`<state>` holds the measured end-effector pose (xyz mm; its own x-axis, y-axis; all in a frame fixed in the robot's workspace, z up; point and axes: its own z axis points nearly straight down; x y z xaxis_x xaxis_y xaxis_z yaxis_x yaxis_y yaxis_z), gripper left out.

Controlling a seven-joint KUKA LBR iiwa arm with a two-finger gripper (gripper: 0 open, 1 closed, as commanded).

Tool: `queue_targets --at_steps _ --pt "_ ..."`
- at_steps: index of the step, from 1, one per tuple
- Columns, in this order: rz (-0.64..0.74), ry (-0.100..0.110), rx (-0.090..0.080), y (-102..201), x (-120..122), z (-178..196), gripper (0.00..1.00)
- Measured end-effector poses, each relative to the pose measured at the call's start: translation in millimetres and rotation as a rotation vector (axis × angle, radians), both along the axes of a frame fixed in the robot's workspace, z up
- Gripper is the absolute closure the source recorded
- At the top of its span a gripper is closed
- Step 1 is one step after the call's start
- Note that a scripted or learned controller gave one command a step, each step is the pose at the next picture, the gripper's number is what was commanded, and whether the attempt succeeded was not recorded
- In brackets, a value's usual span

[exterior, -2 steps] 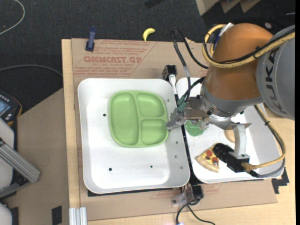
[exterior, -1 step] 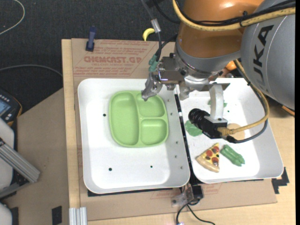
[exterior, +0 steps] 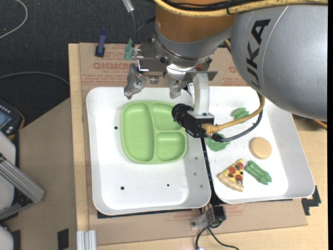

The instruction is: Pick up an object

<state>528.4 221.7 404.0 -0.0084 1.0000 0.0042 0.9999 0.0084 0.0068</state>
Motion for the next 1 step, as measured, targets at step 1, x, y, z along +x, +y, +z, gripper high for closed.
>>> queue_targets --at_steps 1 --pt "-0.01 0.021 -0.009 -18.7 -44.2 -105.6 0.0"
